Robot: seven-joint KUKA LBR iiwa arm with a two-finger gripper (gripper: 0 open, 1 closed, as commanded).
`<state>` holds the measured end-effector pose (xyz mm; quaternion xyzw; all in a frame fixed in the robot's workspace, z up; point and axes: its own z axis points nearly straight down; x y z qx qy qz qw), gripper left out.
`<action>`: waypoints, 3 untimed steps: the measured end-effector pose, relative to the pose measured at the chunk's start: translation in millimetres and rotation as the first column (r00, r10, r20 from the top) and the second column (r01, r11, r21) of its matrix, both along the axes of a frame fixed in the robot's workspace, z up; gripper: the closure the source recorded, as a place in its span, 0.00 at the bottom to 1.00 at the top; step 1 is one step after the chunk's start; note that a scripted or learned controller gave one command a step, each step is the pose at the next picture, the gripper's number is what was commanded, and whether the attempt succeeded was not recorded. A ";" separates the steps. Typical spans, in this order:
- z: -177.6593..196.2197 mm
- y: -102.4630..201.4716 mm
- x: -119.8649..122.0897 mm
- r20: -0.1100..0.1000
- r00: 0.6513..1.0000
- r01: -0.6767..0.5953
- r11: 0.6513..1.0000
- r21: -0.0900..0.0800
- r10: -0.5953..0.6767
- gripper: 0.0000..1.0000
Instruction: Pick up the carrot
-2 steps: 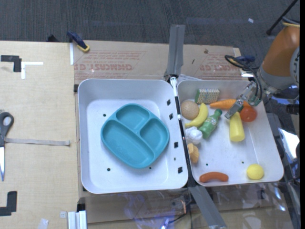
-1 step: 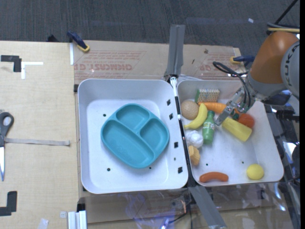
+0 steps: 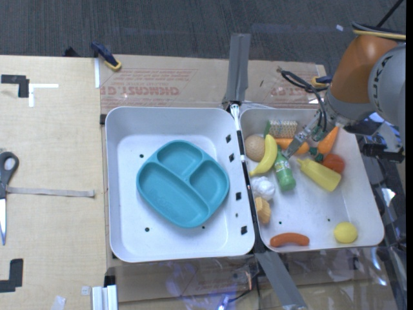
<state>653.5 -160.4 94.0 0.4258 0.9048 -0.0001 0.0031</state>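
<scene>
arm (image 3: 381,76): cut off at right edge | scissors (image 3: 5,173): cut off at left edge | gripper (image 3: 302,141): blurred

KUKA arm (image 3: 381,70), grey with orange band
Rounded grey shell, glossy orange band (image 3: 358,70) above wrist, yellow ring edge on top. Black cables (image 3: 300,81) loop off wrist. Gripper (image 3: 303,141): slim metallic grey, small; finger detail too small to tell.

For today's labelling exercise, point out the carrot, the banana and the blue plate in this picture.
carrot (image 3: 328,139), camera view, on the middle of its orange body, right bin.
banana (image 3: 266,156), camera view, on the middle of its yellow curve, right bin.
blue plate (image 3: 169,199), camera view, on its large lower compartment, left bin.
</scene>
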 end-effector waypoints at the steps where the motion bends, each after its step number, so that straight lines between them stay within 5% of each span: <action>1: 10.2 0.2 0.5 0.000 1.000 -0.004 1.000 -0.002 0.004 1.00; 2: -0.6 10.8 -46.1 -0.002 0.983 -0.181 0.983 0.001 0.181 1.00; 3: 125.6 58.7 -12.8 -0.002 0.999 0.044 0.999 0.001 -0.044 1.00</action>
